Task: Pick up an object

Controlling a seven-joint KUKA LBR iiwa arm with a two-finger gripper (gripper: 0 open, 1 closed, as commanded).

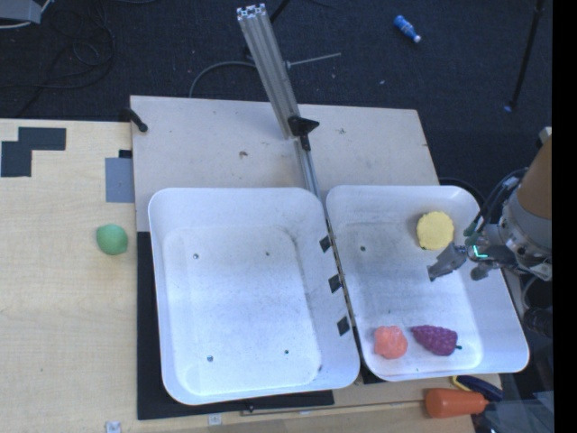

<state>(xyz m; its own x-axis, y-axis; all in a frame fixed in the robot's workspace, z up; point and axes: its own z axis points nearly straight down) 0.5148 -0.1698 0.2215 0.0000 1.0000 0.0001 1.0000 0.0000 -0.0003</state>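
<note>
In rt bin [505, 350]: yellow obj [435, 230], orange obj [389, 342], purple grapes [435, 339].

Robotics lab: bench bins [243, 207], floor cables [81, 43].

Two white bins sit side by side, the left bin [239, 296] speckled with grey scuffs, the right bin [397, 278] smudged darker grey near its middle. In the right bin lie a yellow round piece [435, 230], an orange-pink lump [390, 342] and purple grapes [435, 338]. Left of the left bin, a green ball [112, 239] rests on pale wood [54, 314]. Below the right bin lies an orange carrot [455, 402].
</note>
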